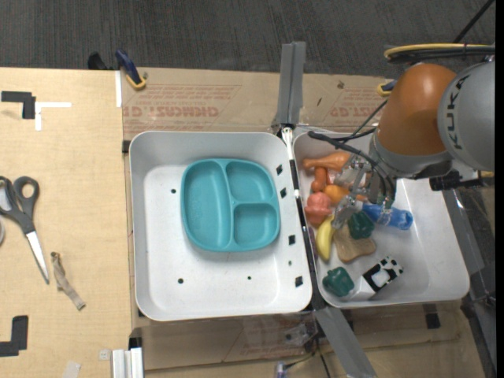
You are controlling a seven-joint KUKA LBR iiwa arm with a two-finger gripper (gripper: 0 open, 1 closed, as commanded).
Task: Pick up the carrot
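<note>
Carrot [328, 162]: lying at the back-left of the right bin [441, 278], among toy foods.
End effector [356, 189]: just beside the carrot; its opening cannot be told.
Writing: "KUKA" on the arm [465, 116]; mirrored print on cardboard [201, 105], unreadable.

Dark grey carpeted floor [157, 14] is stretching across the top of the frame. A pale wooden benchtop [63, 211] is filling the left side, with black tape marks [20, 101] sitting at its upper left and lower left. Brown cardboard [205, 101] is lying under the upper centre, lit evenly from above.
</note>
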